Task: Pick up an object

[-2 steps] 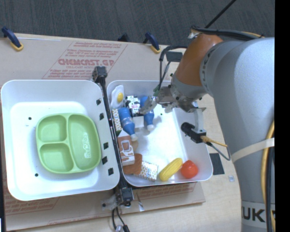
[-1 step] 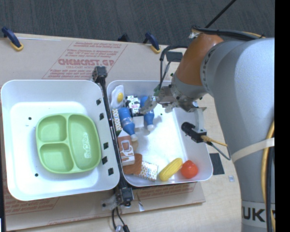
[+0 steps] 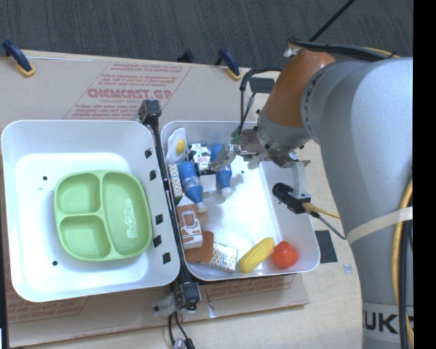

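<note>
My gripper (image 3: 223,167) reaches down into the back part of the right bin (image 3: 298,227), coming in from the right under the orange-banded wrist. It sits right at a small blue object (image 3: 224,183), which shows just below and above it. A blue bottle (image 3: 190,182) lies immediately to its left. Behind that lie a white and yellow fried-egg toy (image 3: 177,146) and a small black and white item (image 3: 199,153). Whether anything is gripped cannot be made out from this angle.
At the right bin's front lie a yellow corn cob (image 3: 255,254), a red tomato (image 3: 284,254), a patterned packet (image 3: 224,256) and a brown carton (image 3: 190,226). The left bin (image 3: 18,158) bears a green divided plate (image 3: 102,214). The arm's grey body covers the right side.
</note>
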Controlling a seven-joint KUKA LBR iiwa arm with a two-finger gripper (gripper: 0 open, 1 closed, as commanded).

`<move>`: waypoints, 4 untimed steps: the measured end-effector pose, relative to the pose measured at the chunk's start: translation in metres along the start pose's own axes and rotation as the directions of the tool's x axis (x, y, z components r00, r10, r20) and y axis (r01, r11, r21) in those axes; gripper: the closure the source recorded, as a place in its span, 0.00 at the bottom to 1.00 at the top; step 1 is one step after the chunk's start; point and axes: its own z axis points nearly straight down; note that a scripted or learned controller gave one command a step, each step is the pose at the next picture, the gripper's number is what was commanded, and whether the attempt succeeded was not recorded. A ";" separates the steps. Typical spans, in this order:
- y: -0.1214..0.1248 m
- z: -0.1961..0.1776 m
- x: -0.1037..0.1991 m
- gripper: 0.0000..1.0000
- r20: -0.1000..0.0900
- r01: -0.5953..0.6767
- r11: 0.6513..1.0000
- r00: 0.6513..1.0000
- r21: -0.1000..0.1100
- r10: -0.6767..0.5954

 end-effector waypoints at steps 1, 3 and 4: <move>0.001 0.000 0.001 0.00 0.002 0.000 1.000 1.000 0.001 0.000; 0.000 0.000 0.000 0.00 -0.001 -0.001 1.000 1.000 -0.002 0.001; 0.002 0.000 0.000 0.00 -0.001 0.000 1.000 1.000 0.005 0.000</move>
